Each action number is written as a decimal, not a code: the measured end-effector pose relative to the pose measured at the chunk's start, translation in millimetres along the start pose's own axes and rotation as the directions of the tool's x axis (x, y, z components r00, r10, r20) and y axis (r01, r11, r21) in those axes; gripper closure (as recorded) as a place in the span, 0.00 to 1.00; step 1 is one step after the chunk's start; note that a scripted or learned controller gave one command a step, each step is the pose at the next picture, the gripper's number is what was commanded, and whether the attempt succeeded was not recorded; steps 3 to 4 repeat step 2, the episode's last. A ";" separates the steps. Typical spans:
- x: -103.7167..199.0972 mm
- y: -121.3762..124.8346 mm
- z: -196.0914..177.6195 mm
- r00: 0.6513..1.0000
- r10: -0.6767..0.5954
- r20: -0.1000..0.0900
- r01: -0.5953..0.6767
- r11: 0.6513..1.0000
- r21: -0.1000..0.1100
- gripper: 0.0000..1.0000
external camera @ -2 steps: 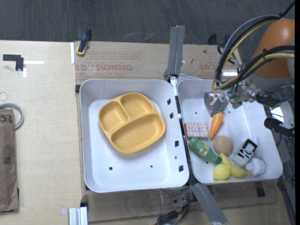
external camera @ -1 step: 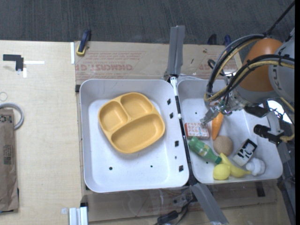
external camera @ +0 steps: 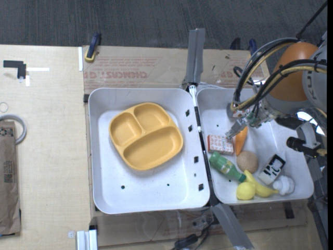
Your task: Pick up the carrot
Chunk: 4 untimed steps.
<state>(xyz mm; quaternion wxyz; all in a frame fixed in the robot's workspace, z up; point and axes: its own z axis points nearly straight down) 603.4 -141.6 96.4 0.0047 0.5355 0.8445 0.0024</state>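
Note:
The carrot (external camera: 240,141) is a short orange piece lying in the right bin (external camera: 213,113), standing roughly upright in the picture between a red-and-white packet (external camera: 220,145) and the bin's middle. My gripper (external camera: 238,127) comes in from the right under the orange wrist band and sits directly over the carrot's upper end, touching or just above it. The carrot's top is partly hidden by the gripper.
Below the carrot lie a brown round fruit (external camera: 248,161), a green bottle (external camera: 227,167), a lemon (external camera: 245,190), a banana (external camera: 264,189) and a black-and-white bottle (external camera: 274,169). The left bin (external camera: 104,186) holds a yellow divided plate (external camera: 146,136).

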 end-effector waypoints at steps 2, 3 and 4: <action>48.9 54.6 -93.8 0.996 0.084 -0.003 -0.084 0.996 0.011 1.00; 48.9 54.6 -93.8 0.996 0.084 -0.003 -0.084 0.996 0.011 1.00; 48.9 54.6 -93.8 0.996 0.084 -0.003 -0.084 0.996 0.011 1.00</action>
